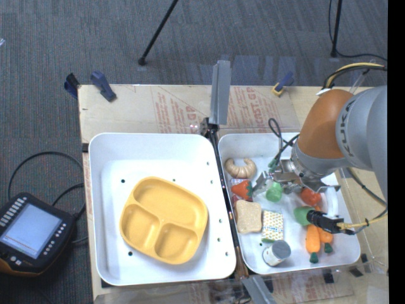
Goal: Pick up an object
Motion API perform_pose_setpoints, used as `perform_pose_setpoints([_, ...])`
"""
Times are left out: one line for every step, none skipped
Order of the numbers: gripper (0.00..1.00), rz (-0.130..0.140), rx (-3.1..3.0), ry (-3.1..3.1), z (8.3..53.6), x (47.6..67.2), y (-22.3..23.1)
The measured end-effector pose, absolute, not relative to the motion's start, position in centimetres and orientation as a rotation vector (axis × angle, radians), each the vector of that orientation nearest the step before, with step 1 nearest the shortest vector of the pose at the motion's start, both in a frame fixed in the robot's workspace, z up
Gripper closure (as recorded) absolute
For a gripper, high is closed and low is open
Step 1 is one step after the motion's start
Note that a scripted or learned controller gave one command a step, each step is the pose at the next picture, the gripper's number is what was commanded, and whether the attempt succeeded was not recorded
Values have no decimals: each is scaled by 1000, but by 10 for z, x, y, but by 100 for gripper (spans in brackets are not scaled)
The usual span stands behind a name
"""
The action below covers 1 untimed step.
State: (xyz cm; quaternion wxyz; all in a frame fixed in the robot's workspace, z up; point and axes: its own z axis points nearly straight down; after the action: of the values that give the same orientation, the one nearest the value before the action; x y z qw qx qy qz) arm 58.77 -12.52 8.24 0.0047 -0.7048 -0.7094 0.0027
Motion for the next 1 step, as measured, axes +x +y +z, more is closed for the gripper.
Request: perform_pose_setpoints([100, 11, -2215, -2208, 90, 586, -128])
